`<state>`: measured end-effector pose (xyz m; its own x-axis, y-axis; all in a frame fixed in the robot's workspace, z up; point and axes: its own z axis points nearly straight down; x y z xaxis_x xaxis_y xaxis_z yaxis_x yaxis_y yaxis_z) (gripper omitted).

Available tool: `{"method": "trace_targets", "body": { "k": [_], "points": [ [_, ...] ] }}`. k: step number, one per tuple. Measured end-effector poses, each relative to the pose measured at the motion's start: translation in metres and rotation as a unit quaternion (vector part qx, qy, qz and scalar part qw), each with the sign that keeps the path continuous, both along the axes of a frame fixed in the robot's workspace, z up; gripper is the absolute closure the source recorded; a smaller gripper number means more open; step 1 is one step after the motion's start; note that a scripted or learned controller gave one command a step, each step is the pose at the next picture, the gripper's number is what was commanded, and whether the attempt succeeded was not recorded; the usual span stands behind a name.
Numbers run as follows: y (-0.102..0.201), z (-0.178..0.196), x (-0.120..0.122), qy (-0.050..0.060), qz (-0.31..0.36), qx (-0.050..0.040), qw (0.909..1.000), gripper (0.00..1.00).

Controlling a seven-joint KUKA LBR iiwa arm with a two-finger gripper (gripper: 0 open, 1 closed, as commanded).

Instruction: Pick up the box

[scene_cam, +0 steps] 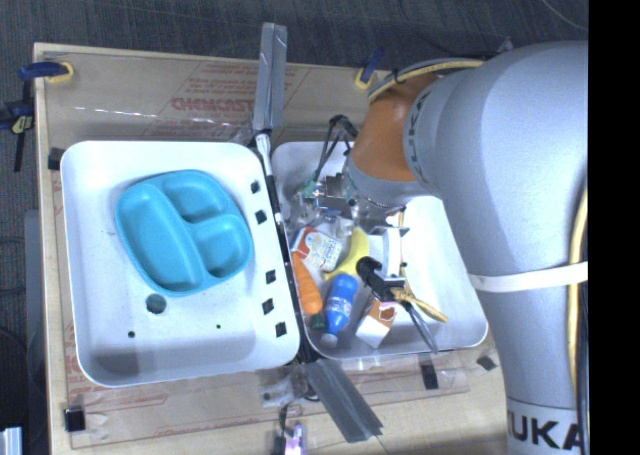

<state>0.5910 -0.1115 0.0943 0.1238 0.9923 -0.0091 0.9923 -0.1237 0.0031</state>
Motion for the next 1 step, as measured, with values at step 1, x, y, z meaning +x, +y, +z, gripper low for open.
{"method": "trace_targets", "body": {
  "k": [1],
  "points": [
    [0.0019, 0.0086, 0.0, 0.001, 0.002, 0.0016, 1.0, 1.0]
  ]
}}
